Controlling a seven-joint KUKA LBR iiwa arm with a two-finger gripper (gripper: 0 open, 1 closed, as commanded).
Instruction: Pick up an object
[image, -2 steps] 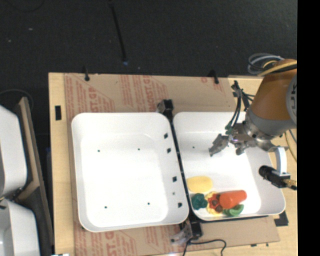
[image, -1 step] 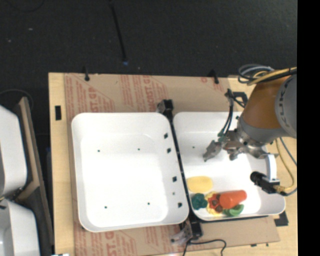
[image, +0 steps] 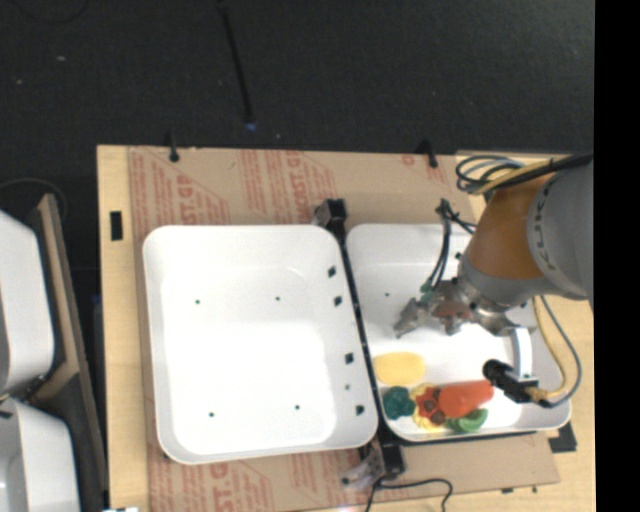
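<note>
Hovering low over the right bin (image: 400, 245), the gripper (image: 418, 314) sits just above bare white floor w/ nothing between its fingers; the dark metal fingers look splayed apart, i.e. released, though the angle is steep so that's a read, not a certainty. Task progress, judging from this: nothing picked yet, approx. at the approach/descent stage, and the grab, lift and clear-of-bin are all left to do. Candidate objs are bunched in the right bin's near end, below the gripper: a yellow piece (image: 398, 366), smooth, rounded, lemon-ish oval, lies closest, near but apart from the fingertips; a teal lump (image: 398, 402), small and knobbly; an orange-red piece (image: 462, 397), long, tapered, glossy like molded plastic; green bits (image: 466, 423) at the near rim, touching the orange-red one. A darker red patch sits among them, too blurred to name. Objs look like hard toy plastic, so prob. slick and prone to rolling, esp. the oval. Left bin (image: 170, 330) is shallow white plastic w/ rounded corners and a few small dark dots on its floor. Both bins rest on a brown cardboard sheet (image: 230, 185) w/ red print. Arm (image: 520, 240) is grey w/ orange band, cables looping beside it.
</note>
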